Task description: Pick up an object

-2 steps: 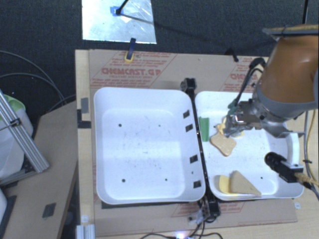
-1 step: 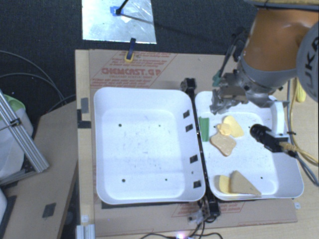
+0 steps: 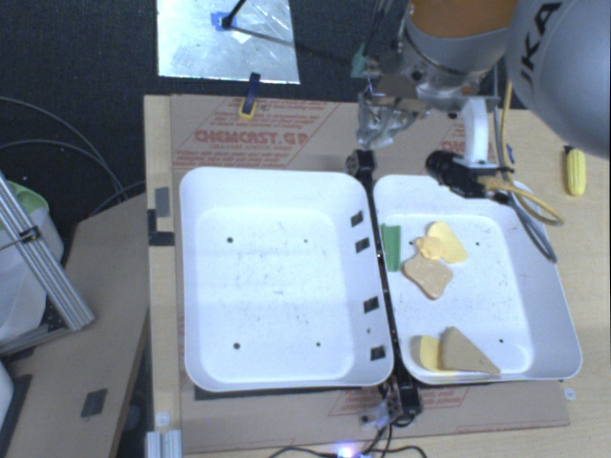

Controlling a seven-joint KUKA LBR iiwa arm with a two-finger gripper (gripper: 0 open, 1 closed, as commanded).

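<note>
Yellow piece [image 3: 444, 243] and tan piece [image 3: 429, 277] touch mid right bin [image 3: 544, 284]; a green strip [image 3: 390, 247] lies beside them, tan wedge [image 3: 465, 353] at its front wall.

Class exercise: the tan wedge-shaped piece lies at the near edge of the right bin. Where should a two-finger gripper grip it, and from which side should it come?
Probably from straight above, closing across the narrower far end of the tan wedge. It lies flat, its near edge sits against the right bin's wall and a yellow piece touches its left side, so a sideways approach looks blocked. The gripper hangs beyond the bins.
</note>
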